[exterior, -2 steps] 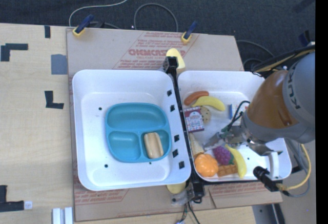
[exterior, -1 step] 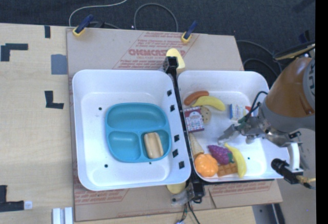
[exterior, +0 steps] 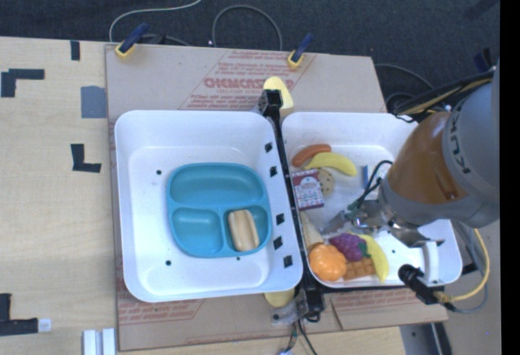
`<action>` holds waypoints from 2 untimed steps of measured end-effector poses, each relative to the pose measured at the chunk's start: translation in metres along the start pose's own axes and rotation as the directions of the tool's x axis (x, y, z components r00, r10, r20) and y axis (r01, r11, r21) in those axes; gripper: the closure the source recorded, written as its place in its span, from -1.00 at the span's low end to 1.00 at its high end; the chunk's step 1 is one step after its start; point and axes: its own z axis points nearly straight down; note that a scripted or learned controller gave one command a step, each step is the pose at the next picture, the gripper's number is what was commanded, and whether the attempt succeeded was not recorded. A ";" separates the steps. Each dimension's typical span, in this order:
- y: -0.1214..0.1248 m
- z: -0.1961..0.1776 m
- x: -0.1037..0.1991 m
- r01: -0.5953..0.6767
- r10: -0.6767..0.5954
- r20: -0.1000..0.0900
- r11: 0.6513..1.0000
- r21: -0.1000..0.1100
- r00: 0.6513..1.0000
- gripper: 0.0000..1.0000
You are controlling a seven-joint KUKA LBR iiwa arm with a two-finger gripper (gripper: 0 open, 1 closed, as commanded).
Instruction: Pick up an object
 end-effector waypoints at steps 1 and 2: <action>0.001 -0.085 -0.060 -0.001 0.001 -0.001 1.000 -0.004 1.000 -1.00; 0.000 0.003 -0.028 0.003 -0.003 -0.001 1.000 -0.001 1.000 -1.00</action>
